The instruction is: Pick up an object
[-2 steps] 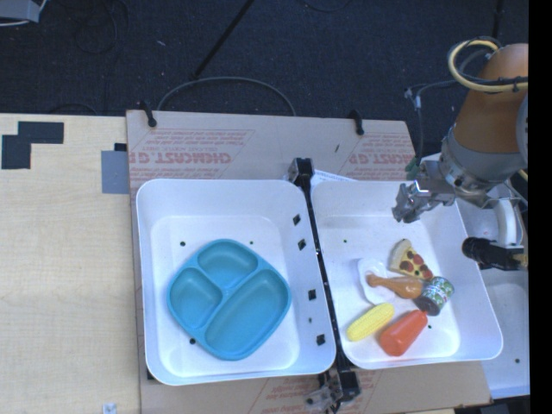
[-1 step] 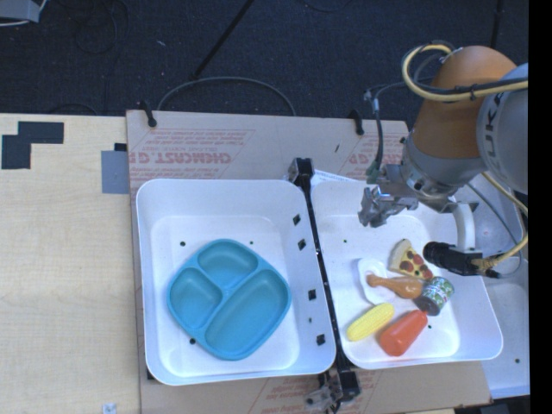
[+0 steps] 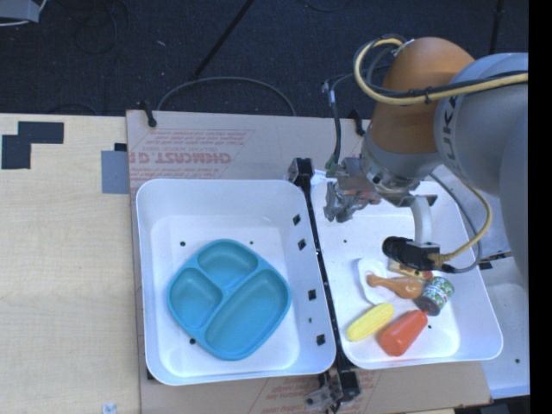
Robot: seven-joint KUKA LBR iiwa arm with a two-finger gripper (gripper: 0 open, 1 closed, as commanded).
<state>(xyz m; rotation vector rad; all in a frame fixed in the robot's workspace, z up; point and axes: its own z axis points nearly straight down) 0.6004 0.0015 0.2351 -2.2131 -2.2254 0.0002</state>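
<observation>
Grey and orange, the arm (image 3: 448, 102) bends in from the right, its gripper (image 3: 345, 198) hanging over the right bin's (image 3: 483, 335) upper left corner, holding nothing; finger spread unclear. Toy corn (image 3: 370, 321) lies near the front.

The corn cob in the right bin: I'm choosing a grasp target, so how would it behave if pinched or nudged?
The corn cob looks like a rounded toy, so probably stiff and light. Its cylinder shape suggests it could roll if nudged sideways. It lies close beside the orange piece, which may crowd the hand.
</observation>
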